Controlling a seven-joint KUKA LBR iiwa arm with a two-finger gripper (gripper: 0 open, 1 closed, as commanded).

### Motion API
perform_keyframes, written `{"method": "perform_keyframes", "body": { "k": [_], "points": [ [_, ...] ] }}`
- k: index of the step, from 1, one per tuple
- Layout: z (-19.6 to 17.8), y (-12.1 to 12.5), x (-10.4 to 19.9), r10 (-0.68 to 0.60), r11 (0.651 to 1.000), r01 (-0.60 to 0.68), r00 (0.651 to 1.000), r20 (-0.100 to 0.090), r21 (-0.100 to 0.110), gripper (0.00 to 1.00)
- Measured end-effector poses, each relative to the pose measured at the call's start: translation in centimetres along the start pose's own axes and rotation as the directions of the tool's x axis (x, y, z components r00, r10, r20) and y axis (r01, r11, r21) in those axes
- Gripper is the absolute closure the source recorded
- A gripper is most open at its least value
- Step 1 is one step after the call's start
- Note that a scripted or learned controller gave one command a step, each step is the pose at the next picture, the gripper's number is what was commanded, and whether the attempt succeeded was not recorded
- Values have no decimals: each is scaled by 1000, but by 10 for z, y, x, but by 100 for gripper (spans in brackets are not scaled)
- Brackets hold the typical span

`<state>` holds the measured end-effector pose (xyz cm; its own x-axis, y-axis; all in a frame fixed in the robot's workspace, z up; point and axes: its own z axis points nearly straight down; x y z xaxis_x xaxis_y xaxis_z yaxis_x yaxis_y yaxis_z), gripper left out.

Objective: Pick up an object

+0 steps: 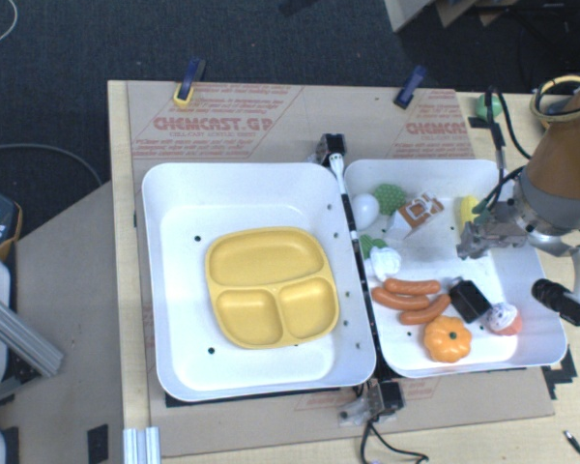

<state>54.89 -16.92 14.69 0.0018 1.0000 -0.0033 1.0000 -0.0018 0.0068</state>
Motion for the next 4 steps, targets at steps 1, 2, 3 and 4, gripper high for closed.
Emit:
{"method": "perform_keyframes", "body": {
  "k": [1,2,3,4],
  "points": [
    [-46,-5,1,-2,1000,2,1000,0,0,100],
    [-80,-4,1,-3,1000,3,1000,-1,0,100],
    [-91,-14,56,-7,1000,7,1000,-6,8,100],
    [-97,-25,109,-7,1000,7,1000,-6,9,100]
  ]
}}
